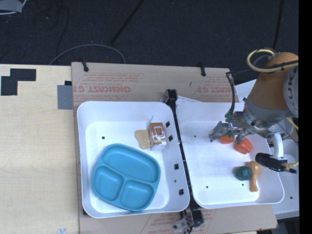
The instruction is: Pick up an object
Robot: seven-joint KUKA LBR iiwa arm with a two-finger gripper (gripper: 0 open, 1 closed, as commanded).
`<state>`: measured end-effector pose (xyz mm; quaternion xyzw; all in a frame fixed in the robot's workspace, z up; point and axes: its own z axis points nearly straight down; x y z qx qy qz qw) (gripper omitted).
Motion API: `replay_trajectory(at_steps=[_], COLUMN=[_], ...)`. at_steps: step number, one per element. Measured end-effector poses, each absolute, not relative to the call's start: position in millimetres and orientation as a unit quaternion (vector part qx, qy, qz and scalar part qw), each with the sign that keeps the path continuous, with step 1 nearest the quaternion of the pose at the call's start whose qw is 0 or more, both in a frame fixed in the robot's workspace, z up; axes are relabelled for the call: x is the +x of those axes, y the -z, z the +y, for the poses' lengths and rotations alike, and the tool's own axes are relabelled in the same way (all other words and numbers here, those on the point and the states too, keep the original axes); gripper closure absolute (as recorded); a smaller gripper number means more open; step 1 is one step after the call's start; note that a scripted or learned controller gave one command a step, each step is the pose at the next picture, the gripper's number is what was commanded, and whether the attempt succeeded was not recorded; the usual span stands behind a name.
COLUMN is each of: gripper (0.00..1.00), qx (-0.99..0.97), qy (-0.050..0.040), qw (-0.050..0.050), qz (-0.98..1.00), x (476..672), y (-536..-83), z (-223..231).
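The left bin [87,130] holds a blue divided plate [126,177] and a small box [157,135], while in the right bin [204,189] the gripper [225,133], fingers spread, hangs over orange toys [243,145].

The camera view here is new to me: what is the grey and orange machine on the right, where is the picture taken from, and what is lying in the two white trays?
It is a single robot arm, grey with an orange band, reaching in from the right. The picture comes from one fixed camera above the bench, looking down at a slant. At the arm's end is a two-finger gripper, low over the right bin and right by a small orange-red piece. I cannot tell if anything is gripped. Another orange-red piece lies beside it, and nearer the front are a teal ball-shaped thing and a tan wooden-looking toy. The left bin holds a blue divided plate and, behind it, a small tan and white item too blurred to name. The job is to pick up one object.
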<state>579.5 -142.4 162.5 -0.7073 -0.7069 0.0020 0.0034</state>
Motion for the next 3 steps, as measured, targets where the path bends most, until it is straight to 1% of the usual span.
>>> replay_trajectory(at_steps=[1, 2, 3], gripper=[0.00, 1.00, 1.00], qx=[-0.706, -0.707, -0.708], qy=[-0.0017, -0.0015, -0.0004], qw=[0.003, 0.002, 0.001], qz=[-0.708, -0.707, -0.706], x=[588.6, 588.6, 588.9], y=[-110, -123, -163], z=[-139, -140, -143])
